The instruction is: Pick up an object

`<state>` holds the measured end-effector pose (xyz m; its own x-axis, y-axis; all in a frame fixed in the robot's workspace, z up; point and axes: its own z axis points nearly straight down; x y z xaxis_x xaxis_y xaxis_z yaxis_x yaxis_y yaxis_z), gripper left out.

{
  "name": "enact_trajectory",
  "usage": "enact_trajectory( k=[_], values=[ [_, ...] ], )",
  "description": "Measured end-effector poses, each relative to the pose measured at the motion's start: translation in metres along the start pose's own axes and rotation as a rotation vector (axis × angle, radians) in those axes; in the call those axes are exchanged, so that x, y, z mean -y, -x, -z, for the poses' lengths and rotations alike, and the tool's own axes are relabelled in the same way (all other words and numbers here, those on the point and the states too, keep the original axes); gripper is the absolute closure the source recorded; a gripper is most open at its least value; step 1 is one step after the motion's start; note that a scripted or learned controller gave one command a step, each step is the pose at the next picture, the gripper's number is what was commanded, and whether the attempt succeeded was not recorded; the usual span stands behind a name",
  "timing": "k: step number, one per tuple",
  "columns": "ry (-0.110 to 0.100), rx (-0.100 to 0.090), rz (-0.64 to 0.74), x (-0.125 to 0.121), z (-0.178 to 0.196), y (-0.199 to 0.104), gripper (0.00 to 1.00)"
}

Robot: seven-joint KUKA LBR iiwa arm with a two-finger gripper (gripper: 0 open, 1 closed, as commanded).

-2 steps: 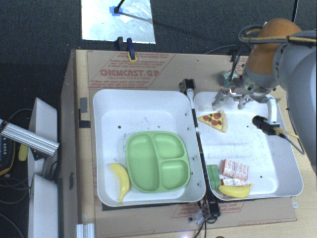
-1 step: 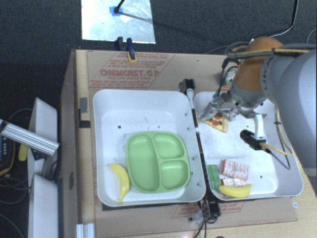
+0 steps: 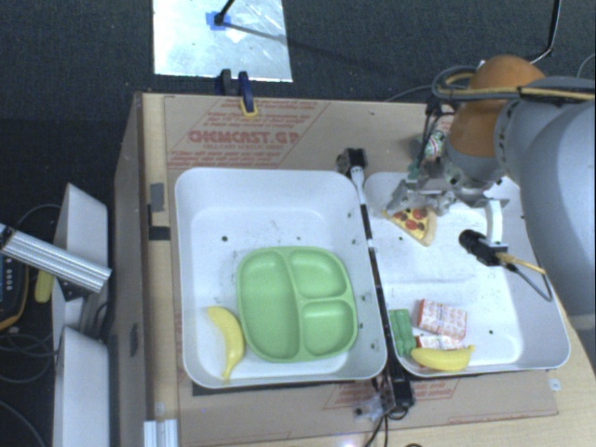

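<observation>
The gripper (image 3: 416, 196) hovered just above the pizza slice (image 3: 413, 223), approaching; whether it was apart I cannot tell; it next needed to descend and close

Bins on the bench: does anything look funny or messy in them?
Nothing spilled or broken. One banana lies outside the green plate, against the left bin's wall; the gripper hovers over the pizza slice.

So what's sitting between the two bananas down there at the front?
In the camera view, between the left banana and the right banana lie the green divided plate, the bins' shared rim and a small green packet.
</observation>
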<state>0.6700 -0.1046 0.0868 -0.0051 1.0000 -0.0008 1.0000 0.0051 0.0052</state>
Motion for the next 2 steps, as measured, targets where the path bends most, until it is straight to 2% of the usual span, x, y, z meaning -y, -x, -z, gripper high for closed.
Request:
enact_trajectory(
  k=[1, 2],
  values=[
    [0.001, 0.001, -0.002, 0.0185, 0.0005, -0.0132, 0.00],
    [0.001, 0.001, 0.000, 0.0136, 0.0005, -0.0179, 0.00]
  ],
)
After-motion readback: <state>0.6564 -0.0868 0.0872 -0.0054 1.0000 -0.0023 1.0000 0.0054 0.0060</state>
